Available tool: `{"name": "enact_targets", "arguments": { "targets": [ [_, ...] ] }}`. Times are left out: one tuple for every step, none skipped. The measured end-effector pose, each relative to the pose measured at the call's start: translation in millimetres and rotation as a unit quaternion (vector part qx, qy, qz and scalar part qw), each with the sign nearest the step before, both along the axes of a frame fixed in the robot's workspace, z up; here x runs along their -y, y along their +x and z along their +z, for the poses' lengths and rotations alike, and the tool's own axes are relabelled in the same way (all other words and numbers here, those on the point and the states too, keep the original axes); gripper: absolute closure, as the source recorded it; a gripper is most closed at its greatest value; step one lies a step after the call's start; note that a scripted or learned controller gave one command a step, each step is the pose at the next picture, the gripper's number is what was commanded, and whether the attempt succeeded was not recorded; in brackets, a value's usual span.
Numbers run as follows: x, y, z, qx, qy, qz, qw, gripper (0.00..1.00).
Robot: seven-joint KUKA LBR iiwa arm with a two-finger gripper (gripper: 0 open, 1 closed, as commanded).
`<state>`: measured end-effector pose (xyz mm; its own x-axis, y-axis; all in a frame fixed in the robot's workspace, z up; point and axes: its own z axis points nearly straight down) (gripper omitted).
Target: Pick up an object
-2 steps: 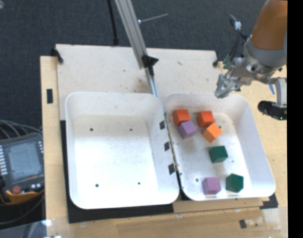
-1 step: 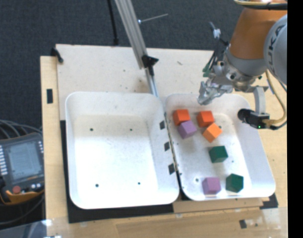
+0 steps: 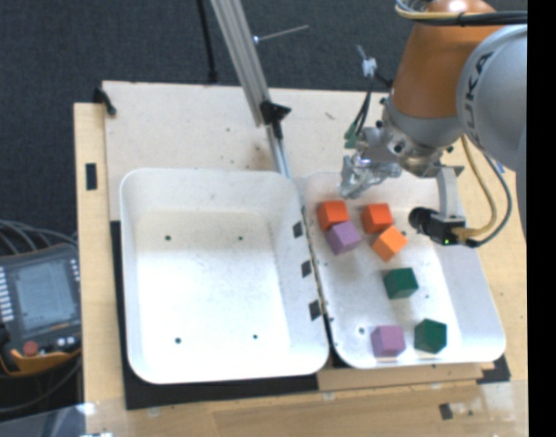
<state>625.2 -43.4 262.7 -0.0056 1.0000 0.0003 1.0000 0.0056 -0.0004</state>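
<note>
A pale wooden bench (image 3: 196, 126) stands on dark grey carpet (image 3: 77, 25). Far left of the jaws, a handheld control pendant (image 3: 36, 303) with cables lies on the floor; a slanted aluminium post (image 3: 241, 53) rises just left.

Robotics lab, test cell. Evidence: industrial arm (image 3: 459, 71), grey with orange band, reaching over a plywood bench (image 3: 177, 126); two shallow white bins (image 3: 132, 198) side by side on it; coloured foam or wooden cubes (image 3: 400, 282) as sorting samples; slanted aluminium profile mast (image 3: 241, 44), probably a sensor mount; teach pendant (image 3: 36, 303) with screen and cables at the bench's left; dark carpeted floor (image 3: 77, 25) all round. No domestic furnishings.
</note>
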Motion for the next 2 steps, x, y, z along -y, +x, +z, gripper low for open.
{"name": "enact_targets", "arguments": {
  "targets": [
    [-56.0,-10.3,-16.9,0.000,0.0002,0.001,1.0000,1.00],
    [-105.6,-13.6,-27.6,-0.001,0.0003,0.001,1.0000,1.00]
  ]
}}
